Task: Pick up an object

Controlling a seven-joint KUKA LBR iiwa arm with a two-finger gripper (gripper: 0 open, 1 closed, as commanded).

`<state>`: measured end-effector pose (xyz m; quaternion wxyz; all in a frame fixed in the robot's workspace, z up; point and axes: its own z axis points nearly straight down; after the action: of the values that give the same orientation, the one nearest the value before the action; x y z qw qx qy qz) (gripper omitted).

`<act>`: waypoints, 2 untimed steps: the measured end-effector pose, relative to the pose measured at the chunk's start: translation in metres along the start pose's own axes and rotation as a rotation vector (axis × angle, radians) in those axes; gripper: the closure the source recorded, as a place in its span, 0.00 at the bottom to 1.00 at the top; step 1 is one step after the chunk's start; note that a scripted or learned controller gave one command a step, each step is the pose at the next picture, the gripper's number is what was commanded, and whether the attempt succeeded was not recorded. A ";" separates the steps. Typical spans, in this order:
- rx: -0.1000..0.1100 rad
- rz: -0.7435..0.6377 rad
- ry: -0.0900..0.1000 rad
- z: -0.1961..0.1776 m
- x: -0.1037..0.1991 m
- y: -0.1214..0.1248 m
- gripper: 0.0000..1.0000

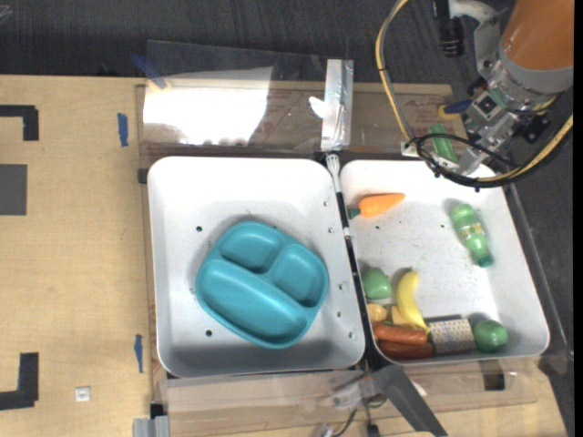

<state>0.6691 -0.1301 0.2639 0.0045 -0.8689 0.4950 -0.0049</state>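
Wooden bench (64,271) w/ two white bins side by side. Left bin (173,185) holds a teal tray (262,283). Right bin (515,244) has the pickables: carrot (381,204) near top-left corner, green bottle (471,232) toward right wall, banana (410,299) plus other toy food bunched along the front edge. Tool (474,148) sits over the right bin's back rim, well apart from every item; can't tell its state, nothing gripped as far as seen. Step: approach, pre-grasp. Next move prob needs to pick a target, carrot or bottle lie isolated, descend onto it.
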 end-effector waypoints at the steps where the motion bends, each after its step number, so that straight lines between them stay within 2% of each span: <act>1: -0.004 -0.046 -0.003 -0.026 -0.002 -0.001 1.00; 2: -0.012 -0.311 -0.014 0.063 -0.025 -0.010 1.00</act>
<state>0.6662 -0.1033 0.2011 0.0020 -0.9350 0.3545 0.0032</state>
